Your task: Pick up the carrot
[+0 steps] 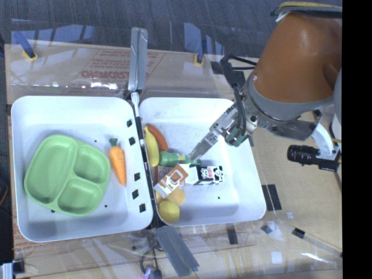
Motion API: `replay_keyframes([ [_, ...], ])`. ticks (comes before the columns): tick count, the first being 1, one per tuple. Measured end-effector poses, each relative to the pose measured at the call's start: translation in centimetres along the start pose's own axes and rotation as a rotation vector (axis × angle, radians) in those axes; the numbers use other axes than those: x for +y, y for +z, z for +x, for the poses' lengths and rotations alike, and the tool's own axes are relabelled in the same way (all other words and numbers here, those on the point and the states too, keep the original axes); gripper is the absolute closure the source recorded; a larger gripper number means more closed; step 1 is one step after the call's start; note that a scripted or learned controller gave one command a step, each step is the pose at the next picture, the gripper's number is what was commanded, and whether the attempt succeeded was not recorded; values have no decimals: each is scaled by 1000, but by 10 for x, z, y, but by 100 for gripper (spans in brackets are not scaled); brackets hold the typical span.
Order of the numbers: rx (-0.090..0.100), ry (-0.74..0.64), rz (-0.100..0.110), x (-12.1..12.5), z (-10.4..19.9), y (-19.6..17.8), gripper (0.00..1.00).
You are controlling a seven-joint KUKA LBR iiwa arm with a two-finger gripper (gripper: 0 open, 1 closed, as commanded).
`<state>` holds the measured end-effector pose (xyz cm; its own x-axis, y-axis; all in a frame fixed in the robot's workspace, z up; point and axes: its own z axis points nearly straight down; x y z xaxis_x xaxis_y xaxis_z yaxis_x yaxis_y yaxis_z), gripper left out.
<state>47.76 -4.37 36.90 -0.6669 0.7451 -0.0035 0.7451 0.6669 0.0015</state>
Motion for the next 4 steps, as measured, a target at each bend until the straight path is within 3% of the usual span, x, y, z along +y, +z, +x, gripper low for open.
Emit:
replay_keyframes([
  [1,2,-238,1,53,60,0,0],
  [2,6,-563,3,69,79,125,0],
  [3,8,-520,5,151,86,257,0],
  [4,13,-521,9,151,85,247,100],
])
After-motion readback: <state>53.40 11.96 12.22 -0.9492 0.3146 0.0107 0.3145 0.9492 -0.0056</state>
